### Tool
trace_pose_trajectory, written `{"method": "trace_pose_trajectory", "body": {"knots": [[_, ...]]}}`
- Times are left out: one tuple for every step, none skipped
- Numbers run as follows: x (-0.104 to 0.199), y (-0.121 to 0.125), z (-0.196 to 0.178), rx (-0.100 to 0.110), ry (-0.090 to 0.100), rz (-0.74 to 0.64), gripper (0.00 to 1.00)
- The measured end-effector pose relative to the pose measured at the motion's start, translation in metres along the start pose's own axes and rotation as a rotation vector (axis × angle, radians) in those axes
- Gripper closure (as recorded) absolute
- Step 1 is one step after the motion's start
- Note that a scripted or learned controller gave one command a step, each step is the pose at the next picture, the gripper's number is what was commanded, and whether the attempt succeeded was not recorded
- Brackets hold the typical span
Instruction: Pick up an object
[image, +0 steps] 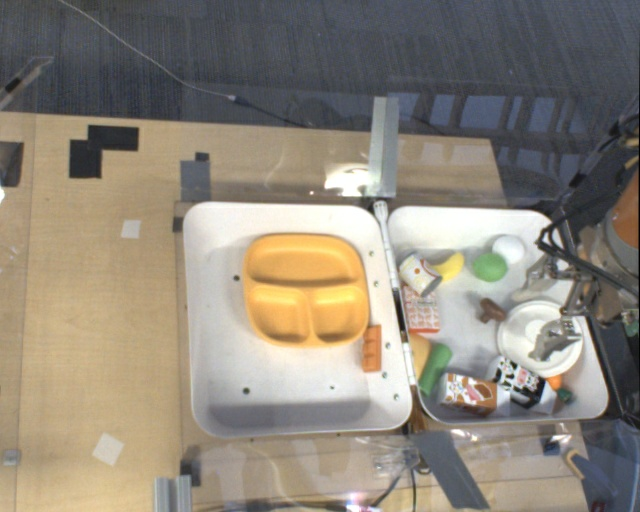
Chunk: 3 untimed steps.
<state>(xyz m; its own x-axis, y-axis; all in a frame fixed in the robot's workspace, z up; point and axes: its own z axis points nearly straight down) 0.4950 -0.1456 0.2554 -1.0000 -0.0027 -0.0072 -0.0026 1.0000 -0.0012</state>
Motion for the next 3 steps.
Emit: {"method": "trace_pose_trajectory", "body": {"knots": [[-0.052, -0.006, 0.136, 0.002, -0.011, -0.2, 0.0], [-0.114, 0.012, 0.166, 0.001, -0.01, -0.14, 0.0], [-0.104, -0.005, 0.166, 0.001, -0.01, -0.184, 0.0]]}}
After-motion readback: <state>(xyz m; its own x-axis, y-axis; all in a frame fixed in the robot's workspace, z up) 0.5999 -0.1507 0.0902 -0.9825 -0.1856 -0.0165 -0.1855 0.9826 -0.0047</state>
